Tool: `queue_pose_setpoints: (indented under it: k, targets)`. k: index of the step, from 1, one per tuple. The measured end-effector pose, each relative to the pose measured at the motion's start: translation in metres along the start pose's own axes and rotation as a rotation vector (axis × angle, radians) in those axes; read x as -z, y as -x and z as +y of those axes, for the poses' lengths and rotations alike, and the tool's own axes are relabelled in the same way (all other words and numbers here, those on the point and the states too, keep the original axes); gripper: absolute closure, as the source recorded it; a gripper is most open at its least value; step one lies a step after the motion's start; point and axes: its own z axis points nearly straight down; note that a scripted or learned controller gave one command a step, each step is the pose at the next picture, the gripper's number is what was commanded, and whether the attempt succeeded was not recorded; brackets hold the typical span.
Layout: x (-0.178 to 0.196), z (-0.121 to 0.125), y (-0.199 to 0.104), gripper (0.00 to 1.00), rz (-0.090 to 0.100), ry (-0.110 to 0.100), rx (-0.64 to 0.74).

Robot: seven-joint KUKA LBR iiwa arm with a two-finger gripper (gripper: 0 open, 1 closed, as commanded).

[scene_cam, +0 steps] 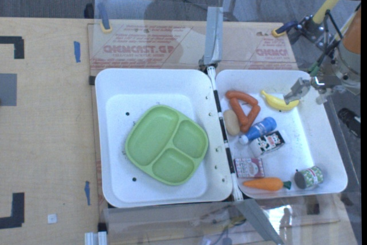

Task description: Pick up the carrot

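The arm is reaching in from the right and most of it is running off the edge, so only part of its wrist is showing, and the gripper [305,90] is hanging over the far right rim of the right bin [331,140], just right of the banana [279,101]. Its fingers are too small and blurred to read, so I cannot tell whether they are spread or closed; nothing is visibly sitting between them. Two bins are lying side by side. The left bin [112,94] is holding one green divided plate [167,144] with three compartments. The right bin is holding one carrot [264,184], lying flat along the near rim with its green tip pointing right, well apart from the gripper. Just right of it one small can [309,177] is resting, its label unreadable. Just beyond the carrot one pink carton [250,167] is lying, and further back one black-and-white carton [270,142], one blue bottle [258,129], one bent sausage [243,106] and one pale round item [231,122] that is hard to identify.
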Motion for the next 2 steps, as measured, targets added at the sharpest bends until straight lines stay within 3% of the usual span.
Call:
queue_pose_setpoints:
  k: [1, 2]
  targets:
    - [0.064, 0.037, 0.036, 0.0, -0.003, 0.004, 0.005]
    - [-0.01, -0.027, 0.004, 0.0, 0.001, -0.002, -0.234]
